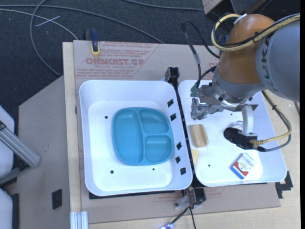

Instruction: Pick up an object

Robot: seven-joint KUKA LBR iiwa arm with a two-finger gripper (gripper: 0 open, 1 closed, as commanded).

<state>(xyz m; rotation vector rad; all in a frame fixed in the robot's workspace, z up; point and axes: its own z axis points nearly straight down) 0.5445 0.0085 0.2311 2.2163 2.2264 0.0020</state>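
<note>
The grey arm's gripper (198, 109) hangs over the right white bin (267, 175), just above the tan rectangular block (198, 135); its finger state cannot be told. A small red, white and blue packet (243, 166) lies well apart. The blue divided plate (143, 135) sits in the left white bin (90, 99).

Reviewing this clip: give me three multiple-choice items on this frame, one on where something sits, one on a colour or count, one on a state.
1. Where does the blue divided plate lie?
A. left bin
B. right bin
C. on the cardboard outside the bins

2. How many compartments does the plate have?
A. two
B. three
C. five

3. How does the tan block in the right bin lie relative to the gripper?
A. lifted above the bin
B. flat on the bin floor, just below the gripper
C. resting on the plate

Answers: 1 A, it sits mid-floor of the left bin. 2 B, ridges mark three sections. 3 B, the block rests on the white floor.
</note>
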